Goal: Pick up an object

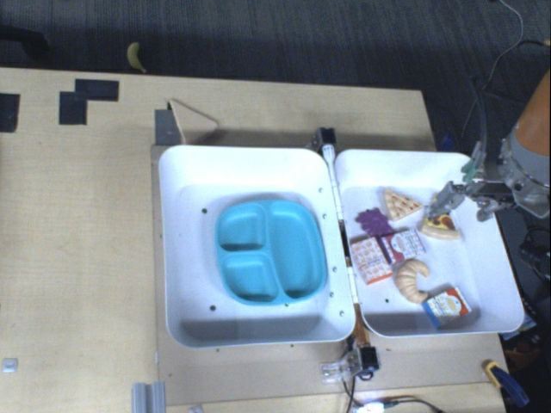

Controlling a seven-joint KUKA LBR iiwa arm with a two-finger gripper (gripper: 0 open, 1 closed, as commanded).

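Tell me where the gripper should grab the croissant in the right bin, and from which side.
Probably across the middle of the croissant, coming straight down from above. It lies flat on the right bin as a curved piece, narrowest across its body. A carton sits close below it and a packet to its left, so fingers fit best across the curve. The gripper is near the bin's upper right.

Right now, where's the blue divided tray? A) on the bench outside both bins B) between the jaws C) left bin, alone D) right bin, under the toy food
C: the blue divided tray lies flat in the left bin with nothing else visible beside it; the toy food, such as the croissant and waffle, sits in the right bin.
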